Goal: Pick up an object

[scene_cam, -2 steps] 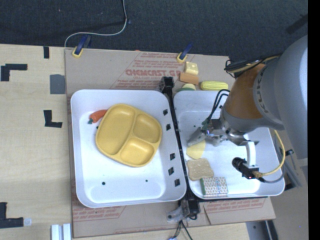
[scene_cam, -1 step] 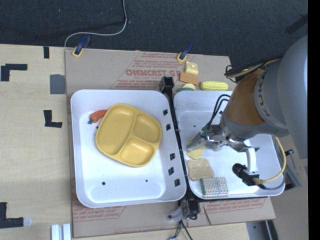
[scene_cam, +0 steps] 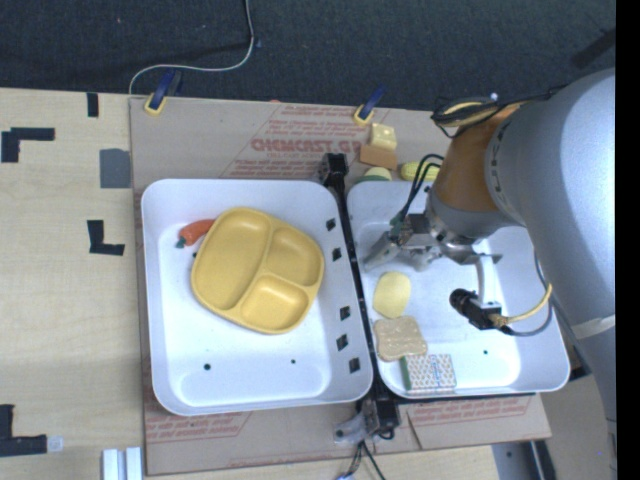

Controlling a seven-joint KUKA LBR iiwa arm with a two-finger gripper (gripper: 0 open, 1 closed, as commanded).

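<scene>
A pale wooden table (scene_cam: pixel 60 298) with black tape marks carries a brown cardboard sheet (scene_cam: pixel 290 140), clipped at its far edge, and beyond it lies dark carpet crossed by a thin white cable (scene_cam: pixel 215 63). On the cardboard sit two shallow white bins side by side. The left bin (scene_cam: pixel 165 363) holds a yellow divided plate (scene_cam: pixel 258 269), tilted, with an orange carrot-like piece (scene_cam: pixel 194 231) peeking out at its upper left edge. The right bin (scene_cam: pixel 510 363) holds a pale yellow round object (scene_cam: pixel 392 292), a tan bread-like slice (scene_cam: pixel 400 338) just below it, and a small patterned packet (scene_cam: pixel 431 372) near the front wall. The claw (scene_cam: pixel 400 248) is low in the right bin, just above the round object; whether it is parted or closed cannot be told.
</scene>
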